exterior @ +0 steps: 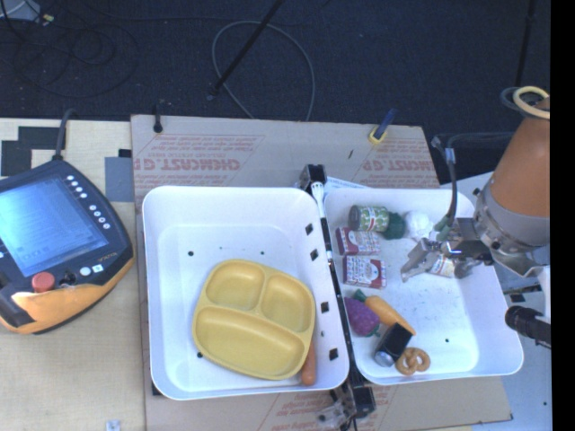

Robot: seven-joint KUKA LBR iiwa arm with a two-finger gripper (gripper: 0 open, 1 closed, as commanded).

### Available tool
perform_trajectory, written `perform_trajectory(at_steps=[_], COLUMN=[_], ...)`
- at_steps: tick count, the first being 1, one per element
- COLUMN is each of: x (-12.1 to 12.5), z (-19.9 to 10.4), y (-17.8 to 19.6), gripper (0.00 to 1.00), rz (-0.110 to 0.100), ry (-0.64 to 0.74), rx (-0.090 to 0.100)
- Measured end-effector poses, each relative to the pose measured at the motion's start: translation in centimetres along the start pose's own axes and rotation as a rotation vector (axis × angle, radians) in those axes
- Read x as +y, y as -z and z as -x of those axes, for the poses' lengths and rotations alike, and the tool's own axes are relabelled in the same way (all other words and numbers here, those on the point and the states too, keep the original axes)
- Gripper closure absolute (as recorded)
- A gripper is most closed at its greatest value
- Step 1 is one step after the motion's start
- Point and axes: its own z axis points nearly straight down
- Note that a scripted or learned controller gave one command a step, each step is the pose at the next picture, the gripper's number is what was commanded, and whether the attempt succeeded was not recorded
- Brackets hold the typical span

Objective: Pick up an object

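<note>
My gripper (pixel 431 260) hangs low over the right bin (pixel 467 330), near its upper middle, below the orange-banded wrist. Just left of it lie a white lump (pixel 419 224) and a green can (pixel 369 218) on its side. Two red-and-white packets (pixel 359 256) lie further left. Toward the bin's front sit purple grapes (pixel 361 315), an orange carrot (pixel 388 311), a black block (pixel 393 342) and a pretzel (pixel 413 361). A small tan shape sits right by the gripper; what it is cannot be made out.
The left bin (pixel 171 232) holds a yellow divided plate (pixel 256 318) with a sausage (pixel 309 366) at its front right edge. A teach pendant (pixel 56 236) lies on the bench at far left. Clips line the wall between the bins.
</note>
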Motion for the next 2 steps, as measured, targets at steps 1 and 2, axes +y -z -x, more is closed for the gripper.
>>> perform_trajectory(at_steps=[1,2], x=[-0.86,-1.45], z=[-1.52,-1.33], y=[-18.13,-18.28], gripper=[0.0,0.0], rz=[-0.008,0.003], ry=[0.002,0.0], rx=[0.004,-0.001])
